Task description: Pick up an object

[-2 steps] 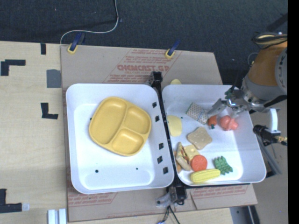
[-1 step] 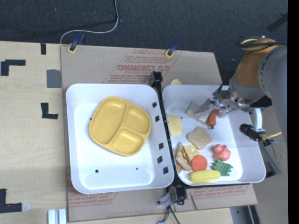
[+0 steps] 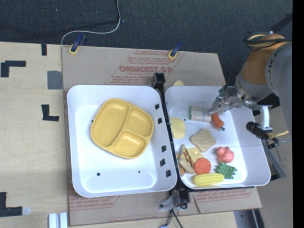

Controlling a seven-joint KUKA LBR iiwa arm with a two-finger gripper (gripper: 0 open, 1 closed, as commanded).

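The right bin (image 3: 254, 172) holds several toy foods. My gripper (image 3: 219, 107) hangs low over the bin's back part, reaching in from the right. Just below its tip lies a small orange-red piece (image 3: 218, 121), touching or nearly touching it. A green and grey item (image 3: 199, 113) lies just left of the gripper. Further forward are a toast slice (image 3: 203, 139), a pale yellow disc (image 3: 177, 127), a red fruit (image 3: 224, 154), a red round slice (image 3: 203, 166), a corn cob (image 3: 208, 179) and a green leafy piece (image 3: 227, 170).
The left bin (image 3: 80, 175) carries a yellow divided plate (image 3: 122, 127). A tan pastry-like piece (image 3: 187, 158) lies by the divider between the bins. A small yellow thing (image 3: 178, 83) sits at the right bin's back rim. The grey arm (image 3: 259, 75) covers the right bin's back right corner.
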